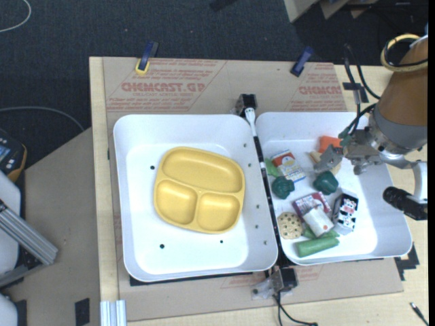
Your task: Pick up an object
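Note:
The right bin [391,231] holds a heap of small objects. Among them are an orange piece [329,143], a red-and-white box [284,161], two dark green lumps [281,187] [326,181], a maroon packet [308,202], a white cylinder [317,221], a cookie [290,225], a green stick [317,245] and a black-and-white block [347,212]. My gripper [346,159] hangs over the upper right part of this bin, just right of the orange piece and above one dark green lump. I see nothing held in it.
A yellow divided plate [199,188] lies in the left bin [132,182]. The grey arm with its orange band [406,94] reaches in from the right over the right bin's far corner. Clamps [144,58] [302,61] sit at the bench's back edge.

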Robot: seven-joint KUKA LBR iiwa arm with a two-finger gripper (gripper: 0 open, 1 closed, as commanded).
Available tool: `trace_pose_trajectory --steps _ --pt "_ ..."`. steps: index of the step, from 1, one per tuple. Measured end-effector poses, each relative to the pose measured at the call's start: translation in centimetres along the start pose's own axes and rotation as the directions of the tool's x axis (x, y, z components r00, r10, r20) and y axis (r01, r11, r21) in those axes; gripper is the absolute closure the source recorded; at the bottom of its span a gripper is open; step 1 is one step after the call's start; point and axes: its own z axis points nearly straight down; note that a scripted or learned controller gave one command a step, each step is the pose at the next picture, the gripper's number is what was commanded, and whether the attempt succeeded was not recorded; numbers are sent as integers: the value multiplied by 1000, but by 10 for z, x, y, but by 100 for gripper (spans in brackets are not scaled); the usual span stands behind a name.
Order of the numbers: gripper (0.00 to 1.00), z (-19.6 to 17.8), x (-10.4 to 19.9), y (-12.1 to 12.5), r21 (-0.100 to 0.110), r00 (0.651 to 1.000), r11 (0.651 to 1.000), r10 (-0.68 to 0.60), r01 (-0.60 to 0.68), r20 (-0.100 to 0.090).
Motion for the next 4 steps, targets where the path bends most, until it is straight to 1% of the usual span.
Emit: trace_pose_trajectory --steps 1,2,3,4 --pt "0 -6 0 3 -12 1000 1000 -2 2 2" --pt "0 44 2 11 -6 1000 1000 -3 3 0" --pt "0 95 -3 19 -5 1000 1000 -2 2 0" --pt "0 110 -3 20 -11 1000 1000 -2 2 1"
